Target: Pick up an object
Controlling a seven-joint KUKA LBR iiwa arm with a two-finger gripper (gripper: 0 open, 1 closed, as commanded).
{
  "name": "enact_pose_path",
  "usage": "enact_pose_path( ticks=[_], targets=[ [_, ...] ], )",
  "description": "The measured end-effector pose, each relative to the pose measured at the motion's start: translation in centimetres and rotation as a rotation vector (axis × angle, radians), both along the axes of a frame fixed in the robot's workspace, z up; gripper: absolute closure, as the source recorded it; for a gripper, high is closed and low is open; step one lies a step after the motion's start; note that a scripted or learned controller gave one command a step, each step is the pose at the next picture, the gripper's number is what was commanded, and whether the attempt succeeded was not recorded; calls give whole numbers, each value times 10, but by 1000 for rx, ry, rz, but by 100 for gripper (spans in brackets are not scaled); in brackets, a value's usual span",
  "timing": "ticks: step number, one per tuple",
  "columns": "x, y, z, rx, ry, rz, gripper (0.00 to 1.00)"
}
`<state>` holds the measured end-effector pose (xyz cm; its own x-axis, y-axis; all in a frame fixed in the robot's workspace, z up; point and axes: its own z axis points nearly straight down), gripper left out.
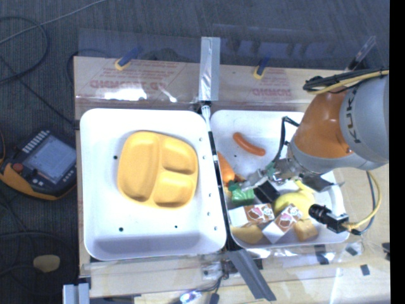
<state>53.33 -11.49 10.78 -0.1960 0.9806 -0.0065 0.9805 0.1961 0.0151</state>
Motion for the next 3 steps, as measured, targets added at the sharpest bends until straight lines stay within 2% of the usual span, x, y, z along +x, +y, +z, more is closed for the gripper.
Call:
enact_pose_path(
  ticks=[1,2,3],
  targets=[
    [101,1,-9,0,-3,-72,0],
    [100,2,-2,3,6,-71,100],
    [52,13,80,4,23,-333,100]
  ],
)
